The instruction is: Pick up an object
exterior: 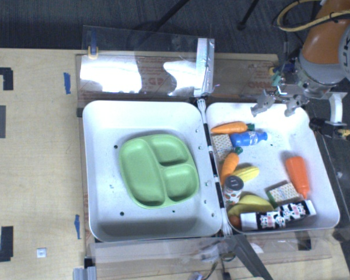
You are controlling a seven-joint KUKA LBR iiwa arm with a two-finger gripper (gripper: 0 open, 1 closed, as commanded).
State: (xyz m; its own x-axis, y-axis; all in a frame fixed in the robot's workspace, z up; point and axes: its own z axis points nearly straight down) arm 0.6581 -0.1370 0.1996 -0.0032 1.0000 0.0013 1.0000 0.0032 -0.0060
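Right now my arm (pixel 326 45) reaches in from the right side, its orange band up near the top corner, and the wrist bends down over the far edge of the right bin (pixel 324 156). My pincer (pixel 277 105) hangs there with its two fingers spread apart, one pointing left and one right, and nothing sits between them.

Below the pincer, nearer the middle of that bin, lies a carrot (pixel 228 128), with a blue bottle (pixel 248 138) touching it on the near side. Both are close to the pincer but apart from it. Further toward the near edge I see a second carrot (pixel 228 163), a yellow banana (pixel 245 174), a small dark-lidded jar (pixel 233 184) and another banana (pixel 254 203). A black-and-white patterned box (pixel 278 216) lies along the near wall. An orange pepper-like piece (pixel 298 174) rests by the right wall, well apart from the pincer.

The left bin (pixel 99 127) holds a green divided tray (pixel 158 169). Both bins sit on the pale wooden surface (pixel 32 156).
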